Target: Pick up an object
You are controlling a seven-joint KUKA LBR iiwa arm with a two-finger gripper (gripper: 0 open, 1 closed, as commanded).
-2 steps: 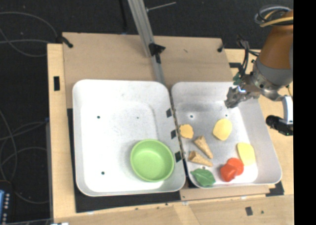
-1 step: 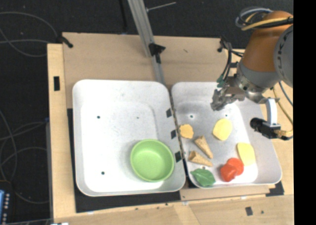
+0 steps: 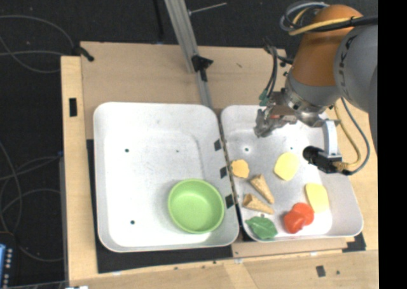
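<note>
Tan tabletop on a dark floor, loose black cables at 9 o'clock of the view. Left white bin sits on the tabletop, mostly bare; green bowl upright in it at its 5 o'clock corner, near the bin's right wall. Grey metal pole runs from 12 o'clock of the view down to the gap between the bins, black clamp on it.

Right white bin touches the left bin along a shared edge. Objects cluster in its lower half. Small yellow-orange round piece at the bin's 9 o'clock, close to the left wall. Two tan wedge-shaped pieces: upper wedge just below right of the round piece, lower wedge just beneath it, nearly touching. Green leafy-looking item at 6 o'clock against the bottom wall. Red tomato-like item just right of it, touching or almost touching the yellow block at its 1 o'clock. Pale yellow rounded piece near bin centre, apart from the others.

Gripper hangs over the right bin's 11 o'clock area, above bare floor, well apart from all objects, nothing seen between its fingers. Cannot tell if the fingers are apart or together. Grey arm with orange band enters from 2 o'clock; black fitting with cables sits over the bin's right wall.
</note>
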